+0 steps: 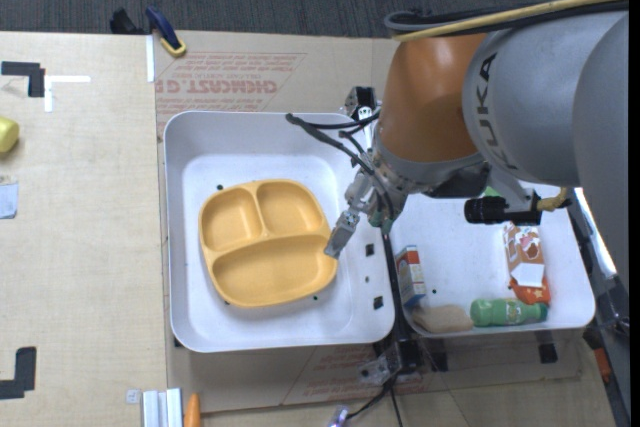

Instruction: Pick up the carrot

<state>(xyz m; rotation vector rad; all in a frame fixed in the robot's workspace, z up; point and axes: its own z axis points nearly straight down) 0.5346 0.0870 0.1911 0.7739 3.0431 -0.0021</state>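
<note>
So the arm (520, 105) has "KUKA" printed on its grey shell, and the gripper (340, 240) sits at the right edge of the yellow divided plate (265, 240) in the left bin (190, 215). Can't tell if the jaws are spread or pinched. Can't spot the carrot for sure. Right of the jaws are a red-and-white packet (525, 265) and a green bottle (508, 312).

The bench (80, 265) bears two white bins (180, 215), cardboard (230, 80) beneath them, and a yellow object (6, 135).
</note>
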